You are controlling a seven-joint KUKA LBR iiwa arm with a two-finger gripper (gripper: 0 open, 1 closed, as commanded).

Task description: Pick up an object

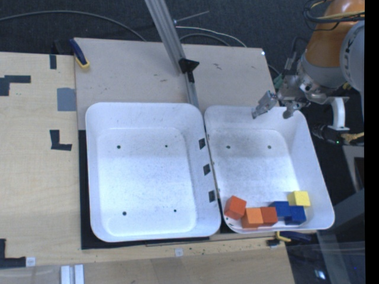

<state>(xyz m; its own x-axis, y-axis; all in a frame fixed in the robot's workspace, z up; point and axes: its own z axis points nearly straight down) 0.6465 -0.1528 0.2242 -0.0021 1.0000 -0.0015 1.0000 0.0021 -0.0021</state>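
Fingers (263,106) of my gripper (275,109) stand spread apart with nothing between them, hanging over the far edge of the right bin (314,152), close to its far right corner. My arm (331,40) comes in from the right, its orange band above the wrist.

Everything I could pick up sits at the opposite end of this same bin. A row of blocks is bunched against the near wall: a red-orange block (235,207) at the left end, an orange block (254,216) touching it, a darker red block (269,215) next, then a blue block (290,212) with a yellow block (299,199) resting on or against its far right side; I cannot tell which. The row's long axis runs left to right along the near wall.

So the blocks lie toward the near side from my gripper, almost the full length of the bin away, and roughly below me rather than off to either side. I judge the coming move as a long travel toward the near wall, then a descent. The red-orange block looks the easiest to take, since its left and far sides are free. The tight packing and the sloped wall behind the row could spoil a grasp.

The left bin (100,158) lies just beside mine, and a metal post (169,28) slants up beyond both.
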